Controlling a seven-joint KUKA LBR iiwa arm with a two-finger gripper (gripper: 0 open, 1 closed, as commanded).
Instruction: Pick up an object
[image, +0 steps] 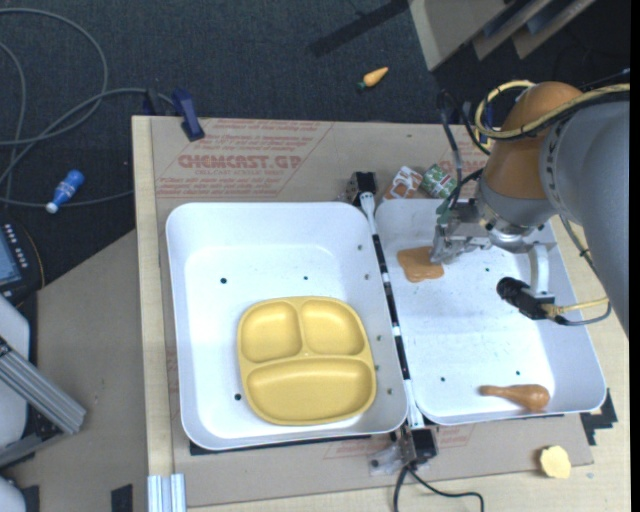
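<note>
My jaws low in the right bin, touching the flat orange piece — grip I cannot tell, brown drumstick near that bin's front edge, yellow tray in the left bin.

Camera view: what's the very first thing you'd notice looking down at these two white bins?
The big yellow divided plate jumps out, lying in the left bin. Next comes the grey and orange arm, with its gripper down in the right bin just above a flat orange-brown piece. A brown drumstick-shaped toy lies near that bin's front edge.
</note>
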